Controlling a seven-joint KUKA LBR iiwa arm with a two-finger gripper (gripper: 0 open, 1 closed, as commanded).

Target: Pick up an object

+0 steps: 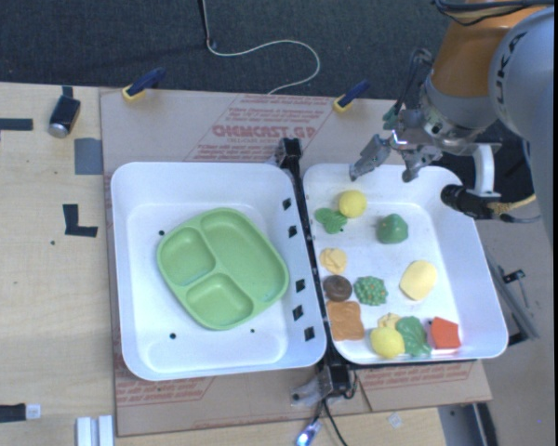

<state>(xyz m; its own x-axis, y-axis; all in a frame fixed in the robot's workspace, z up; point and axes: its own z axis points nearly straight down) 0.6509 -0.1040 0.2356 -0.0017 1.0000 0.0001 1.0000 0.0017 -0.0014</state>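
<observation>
My gripper [389, 163] hangs open over the far edge of the right bin [465, 240], with nothing between its two fingers. Just below it lie a yellow ball [352, 203] and a small green leafy piece [330, 219]. A dark green lump [391, 229] sits to the right of them. Further toward the front lie a pale yellow piece [332, 259], a brown round piece [338, 288], a green bumpy piece [371, 291], a yellow lemon shape [418, 280], an orange square [345, 321], a yellow and green cluster [396, 335] and a red block [445, 334].
The left bin [139, 249] holds a green divided plate [222, 268]. A black divider [302, 240] runs between the bins. A white cable [260, 54] lies behind the cardboard sheet, and a small dark cylinder [64, 114] sits at the far left of the bench.
</observation>
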